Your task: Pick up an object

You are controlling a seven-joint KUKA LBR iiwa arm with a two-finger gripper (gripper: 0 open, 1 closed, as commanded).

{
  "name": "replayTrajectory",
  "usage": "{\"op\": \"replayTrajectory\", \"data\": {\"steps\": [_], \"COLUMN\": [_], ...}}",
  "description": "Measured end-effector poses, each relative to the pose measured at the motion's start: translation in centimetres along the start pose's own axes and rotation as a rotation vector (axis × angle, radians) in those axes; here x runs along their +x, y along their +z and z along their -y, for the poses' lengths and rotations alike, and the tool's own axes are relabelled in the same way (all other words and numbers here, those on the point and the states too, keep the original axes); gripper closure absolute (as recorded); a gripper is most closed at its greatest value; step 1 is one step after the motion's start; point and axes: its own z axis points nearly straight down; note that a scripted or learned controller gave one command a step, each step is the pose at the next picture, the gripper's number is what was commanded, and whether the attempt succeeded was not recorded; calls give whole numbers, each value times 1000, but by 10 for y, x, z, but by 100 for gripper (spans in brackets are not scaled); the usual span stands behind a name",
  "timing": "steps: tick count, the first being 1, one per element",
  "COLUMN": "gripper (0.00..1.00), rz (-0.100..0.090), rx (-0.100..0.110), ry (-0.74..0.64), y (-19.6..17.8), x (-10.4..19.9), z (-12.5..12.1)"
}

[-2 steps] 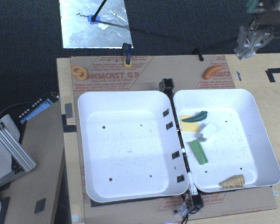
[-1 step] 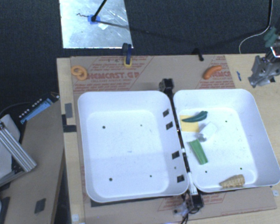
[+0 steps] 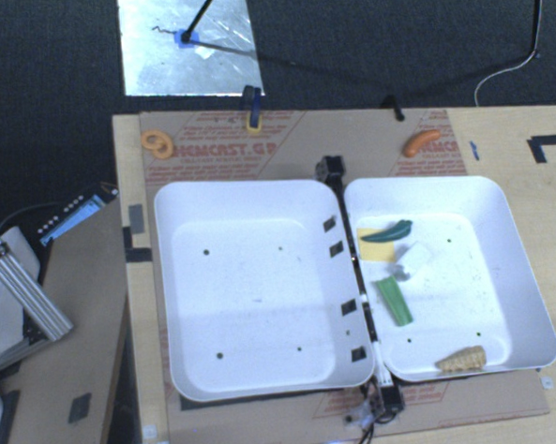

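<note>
Left bin (image 3: 173, 270): bare white floor, much free room up to every wall. Beyond its 11 o'clock corner, on the board, an orange ring (image 3: 158, 144).

Right bin (image 3: 524, 281): things crowded toward the 9 o'clock wall. There a dark green curved piece (image 3: 389, 230) touching a yellow block (image 3: 376, 250); toward 6 o'clock from these, a green bar (image 3: 393, 300). Close against the 6 o'clock wall, a tan ribbed piece (image 3: 461, 358). Open floor toward 3 o'clock.

Cannot tell the gripper state.
</note>
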Motion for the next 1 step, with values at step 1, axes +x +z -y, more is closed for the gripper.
{"op": "replayTrajectory", "data": {"steps": [1], "gripper": [100], "rz": [2], "rx": [0], "ry": [-1], "y": [1], "x": [-92], "z": [-18]}}
